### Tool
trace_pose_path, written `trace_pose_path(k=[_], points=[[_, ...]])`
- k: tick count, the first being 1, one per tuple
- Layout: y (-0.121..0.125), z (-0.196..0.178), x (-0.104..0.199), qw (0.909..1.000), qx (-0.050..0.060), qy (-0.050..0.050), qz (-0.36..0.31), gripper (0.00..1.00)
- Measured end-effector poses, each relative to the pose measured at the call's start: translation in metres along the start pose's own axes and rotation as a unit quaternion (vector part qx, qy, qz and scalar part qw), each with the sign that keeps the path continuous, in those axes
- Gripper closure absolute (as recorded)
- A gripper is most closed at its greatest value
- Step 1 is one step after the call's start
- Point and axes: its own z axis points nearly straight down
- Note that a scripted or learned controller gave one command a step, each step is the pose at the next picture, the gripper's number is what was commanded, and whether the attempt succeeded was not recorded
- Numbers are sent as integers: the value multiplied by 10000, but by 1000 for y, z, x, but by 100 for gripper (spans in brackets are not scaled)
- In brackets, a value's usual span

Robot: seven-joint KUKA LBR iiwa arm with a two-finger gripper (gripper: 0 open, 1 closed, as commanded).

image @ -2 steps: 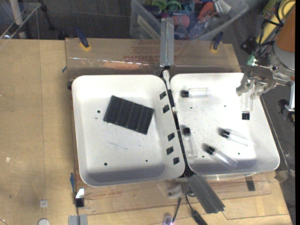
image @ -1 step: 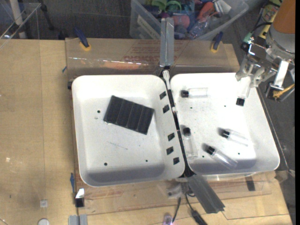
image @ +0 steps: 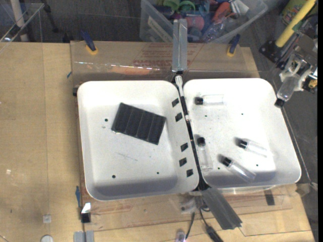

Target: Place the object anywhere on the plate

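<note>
Pincer (image: pixel 283 91) hangs at the far right, over the upper right rim of the right-hand shallow white plastic bin (image: pixel 262 102). At this slant I cannot tell whether it is apart or together, and I see nothing in it.

Candidate objects are four small clear tubes with black caps, all lying flat in the right bin:
- upper tube (image: pixel 209 100): long axis left-right, cap toward the divider. It is the nearest to the pincer, to the left of it.
- divider tube (image: pixel 202 153): long axis runs along the central wall, just beside it, cap at the far end.
- two lower tubes (image: pixel 252 146) and (image: pixel 235 167): near each other, both slanting down to the right, caps at their upper left ends.

Target is the flat black rectangular plate with ribs across its top (image: pixel 139 123). It lies in the left-hand white bin (image: pixel 101 158), turned a little off square, well apart from every tube and across the divider from them.

Judgement: no tube is picked yet, so the task is at its start. The move turns on reaching left from the pincer to the upper tube and closing across its short axis. The tubes look smooth, round and light, so they are likely to roll or slip. The ribs should hold one better than the slick bin floor would. The wooden surface (image: pixel 35 135) plays no part.
</note>
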Motion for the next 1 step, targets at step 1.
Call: trace_pose_path(k=[1], points=[[-19, -35, -39, 9864, 2, 1, 1643, 100]])
